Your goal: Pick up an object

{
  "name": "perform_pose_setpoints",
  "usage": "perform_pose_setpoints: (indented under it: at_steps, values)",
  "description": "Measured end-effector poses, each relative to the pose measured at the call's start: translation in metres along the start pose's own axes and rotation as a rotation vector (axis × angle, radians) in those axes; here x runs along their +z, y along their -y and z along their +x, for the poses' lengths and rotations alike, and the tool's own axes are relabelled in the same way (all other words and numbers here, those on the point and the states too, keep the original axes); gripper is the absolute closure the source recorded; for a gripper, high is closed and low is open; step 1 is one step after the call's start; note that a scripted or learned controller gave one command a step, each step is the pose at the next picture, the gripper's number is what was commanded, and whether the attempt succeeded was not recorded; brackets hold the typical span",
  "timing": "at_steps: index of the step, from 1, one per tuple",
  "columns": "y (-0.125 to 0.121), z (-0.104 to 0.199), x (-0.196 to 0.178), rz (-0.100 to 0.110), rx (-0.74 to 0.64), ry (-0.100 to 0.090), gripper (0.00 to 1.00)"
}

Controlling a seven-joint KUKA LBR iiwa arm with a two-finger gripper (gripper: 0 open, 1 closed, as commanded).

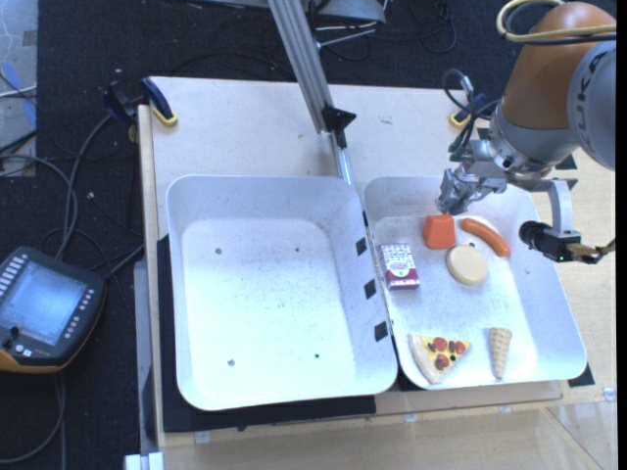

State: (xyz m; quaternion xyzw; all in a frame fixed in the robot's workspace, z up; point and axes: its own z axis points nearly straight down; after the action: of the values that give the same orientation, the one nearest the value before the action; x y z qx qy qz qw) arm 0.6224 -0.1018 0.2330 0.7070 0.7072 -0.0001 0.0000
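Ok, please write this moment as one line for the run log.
arm: over right bin | gripper: above orange block, holding nothing seen | near: sausage, carton | left bin: no contact

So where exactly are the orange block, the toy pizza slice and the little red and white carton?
Orange block (440, 231): camera view, middle of its top face.
Triangular toy pizza slice (438, 352): camera view, on its topping.
Small red and white carton (400, 266): camera view, centre of its printed front.

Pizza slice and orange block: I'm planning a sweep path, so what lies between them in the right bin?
In the camera view, the stretch from the pizza slice up to the orange block is bare bin floor; the small carton sits just left, the round cookie just right.
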Motion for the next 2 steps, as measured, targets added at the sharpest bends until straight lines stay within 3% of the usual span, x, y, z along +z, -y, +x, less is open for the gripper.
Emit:
perform_pose_setpoints:
  at_steps: [2]
  values:
    - [-0.007,0.108,0.016,0.000,-0.005,-0.001,1.00]
